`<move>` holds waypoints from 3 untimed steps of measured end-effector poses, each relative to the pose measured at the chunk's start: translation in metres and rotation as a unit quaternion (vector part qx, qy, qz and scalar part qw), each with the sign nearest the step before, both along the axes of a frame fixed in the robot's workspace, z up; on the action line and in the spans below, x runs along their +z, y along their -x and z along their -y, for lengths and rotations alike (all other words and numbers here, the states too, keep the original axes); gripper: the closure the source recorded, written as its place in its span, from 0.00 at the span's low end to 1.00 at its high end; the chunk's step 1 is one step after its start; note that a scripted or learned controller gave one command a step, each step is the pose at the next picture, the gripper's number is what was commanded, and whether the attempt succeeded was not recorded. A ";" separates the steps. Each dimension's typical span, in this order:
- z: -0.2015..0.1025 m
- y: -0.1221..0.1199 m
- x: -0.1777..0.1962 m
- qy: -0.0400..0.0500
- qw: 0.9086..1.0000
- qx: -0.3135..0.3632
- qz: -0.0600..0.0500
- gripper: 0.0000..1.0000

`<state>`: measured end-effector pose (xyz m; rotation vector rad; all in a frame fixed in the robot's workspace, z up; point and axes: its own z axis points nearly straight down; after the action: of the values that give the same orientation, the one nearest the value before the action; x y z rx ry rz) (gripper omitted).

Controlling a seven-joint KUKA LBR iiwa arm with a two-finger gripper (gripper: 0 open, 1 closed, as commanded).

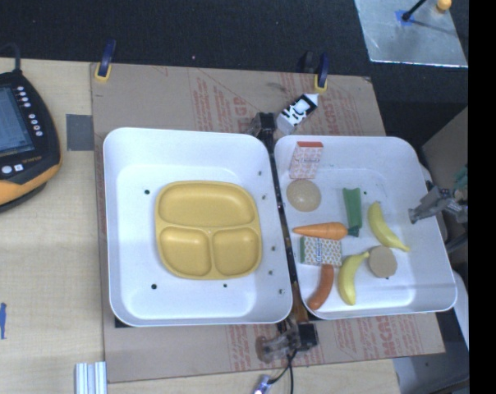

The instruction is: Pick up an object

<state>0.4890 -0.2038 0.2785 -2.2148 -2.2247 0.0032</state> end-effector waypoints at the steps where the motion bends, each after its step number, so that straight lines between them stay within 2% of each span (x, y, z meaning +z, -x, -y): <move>1: -0.004 -0.071 -0.135 0.000 1.000 0.001 -0.002 0.00; 2: -0.003 -0.044 -0.188 0.000 1.000 0.001 -0.002 0.00; 3: -0.082 -0.069 -0.187 0.000 1.000 0.002 0.000 0.00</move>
<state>0.5582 -0.1216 0.0917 -2.2116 -2.2288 0.0035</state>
